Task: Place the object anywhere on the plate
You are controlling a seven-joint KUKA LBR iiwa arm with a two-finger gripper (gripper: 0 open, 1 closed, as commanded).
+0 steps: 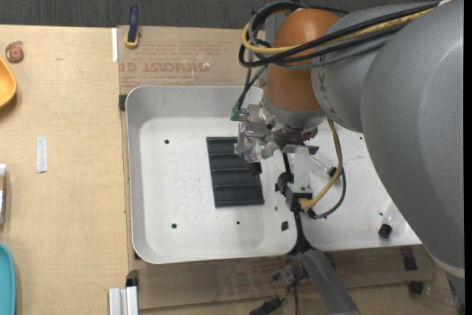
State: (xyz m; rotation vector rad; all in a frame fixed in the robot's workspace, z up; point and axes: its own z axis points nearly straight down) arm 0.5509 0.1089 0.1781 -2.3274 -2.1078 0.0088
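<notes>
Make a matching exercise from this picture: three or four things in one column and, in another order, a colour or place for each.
Things:
1. ridged plate
2. wrist band
3. clip
4. bin

Descriptions:
A. orange, above the gripper
B. white, shallow, with rounded corners
C. blue, at the cardboard's top left corner
D. black, lying inside the left bin

Pairs: 1-D, 2-A, 3-C, 4-B

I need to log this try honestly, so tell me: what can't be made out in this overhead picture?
- Gripper: its fingers are hidden by the wrist in the camera view.
- Black ridged object: its right edge sits under the gripper, so contact cannot be told.
- Right bin: largely covered by the grey arm.
- Small dark piece in the right bin: too small to identify.
</notes>
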